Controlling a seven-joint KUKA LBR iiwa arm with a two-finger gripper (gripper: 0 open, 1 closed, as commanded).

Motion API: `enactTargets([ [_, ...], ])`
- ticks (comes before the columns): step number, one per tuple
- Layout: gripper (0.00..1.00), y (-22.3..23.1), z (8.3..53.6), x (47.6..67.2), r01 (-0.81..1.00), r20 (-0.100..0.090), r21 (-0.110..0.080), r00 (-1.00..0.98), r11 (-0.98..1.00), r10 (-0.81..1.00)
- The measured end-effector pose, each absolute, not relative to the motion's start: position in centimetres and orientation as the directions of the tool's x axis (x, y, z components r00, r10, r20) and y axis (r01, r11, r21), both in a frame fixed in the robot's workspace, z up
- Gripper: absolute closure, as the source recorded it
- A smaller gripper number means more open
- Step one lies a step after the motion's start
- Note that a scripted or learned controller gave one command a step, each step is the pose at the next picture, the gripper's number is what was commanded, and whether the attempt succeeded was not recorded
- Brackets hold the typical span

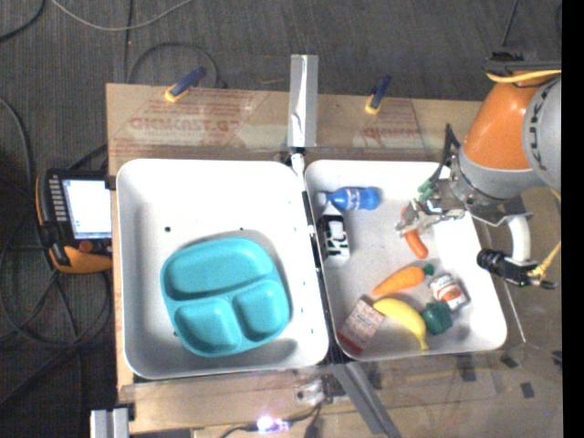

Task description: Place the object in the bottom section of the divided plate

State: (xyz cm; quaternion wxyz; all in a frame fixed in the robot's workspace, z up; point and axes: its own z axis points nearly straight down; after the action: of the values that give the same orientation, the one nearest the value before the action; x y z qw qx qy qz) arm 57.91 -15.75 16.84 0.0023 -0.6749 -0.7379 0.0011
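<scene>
plate: the blue divided plate point(226, 299) is seen in the left bin point(137, 208).
gripper: the gripper point(422, 215) is placed over the right bin point(484, 331).
jaws: a small orange object point(416, 242) is seen just below; the state cannot be told.
near part: carrot point(400, 280), banana point(403, 318).

Smooth matt turquoise plastic divided plate point(226, 301), glossy white plastic bins point(137, 272), brown cardboard backing point(210, 121)

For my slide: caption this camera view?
Gripper above toy food in right bin; blue divided plate waits in left bin.
</scene>
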Motion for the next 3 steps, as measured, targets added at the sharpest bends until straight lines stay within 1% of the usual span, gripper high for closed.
enactTargets([
  [1,1.0,-9.2,18.1,58.1,0.962,0.001,-0.005,-0.274,0.274,0.962],
  [2,1.0,-2.9,18.2,57.2,0.984,0.002,-0.006,-0.18,0.18,0.984],
  [3,1.0,3.8,18.0,53.5,0.876,0.004,-0.005,-0.482,0.482,0.876],
])
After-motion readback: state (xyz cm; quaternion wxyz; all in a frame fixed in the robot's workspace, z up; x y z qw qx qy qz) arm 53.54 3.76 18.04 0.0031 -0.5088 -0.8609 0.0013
